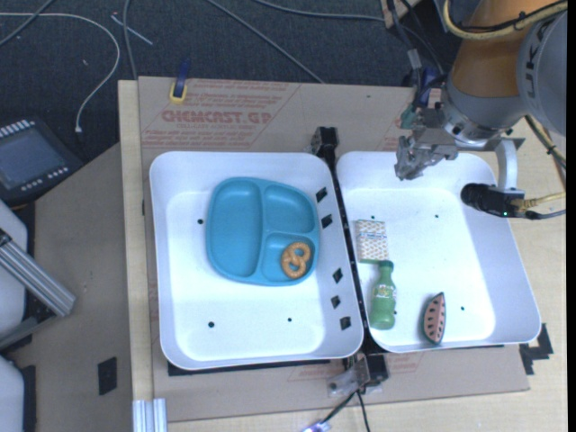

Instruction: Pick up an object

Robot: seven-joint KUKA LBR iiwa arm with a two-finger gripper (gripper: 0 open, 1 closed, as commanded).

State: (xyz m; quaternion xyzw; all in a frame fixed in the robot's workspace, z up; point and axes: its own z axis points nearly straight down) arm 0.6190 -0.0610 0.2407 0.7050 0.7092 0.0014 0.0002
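Bottle (383,294) (green) lies well below the gripper (409,165), untouched.

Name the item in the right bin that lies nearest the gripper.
The checkered cracker packet, at the top of the row along the divider. The green bottle and watermelon slice lie farther from the gripper.

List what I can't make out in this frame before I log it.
- Gripper, camera view: small and blurred over the far edge of the right bin; finger state unreadable.
- Arm: cut off by the top and right edges.
- Print on the small packet: too small to read.
- Lettering on the cardboard: partly covered by the left bin.
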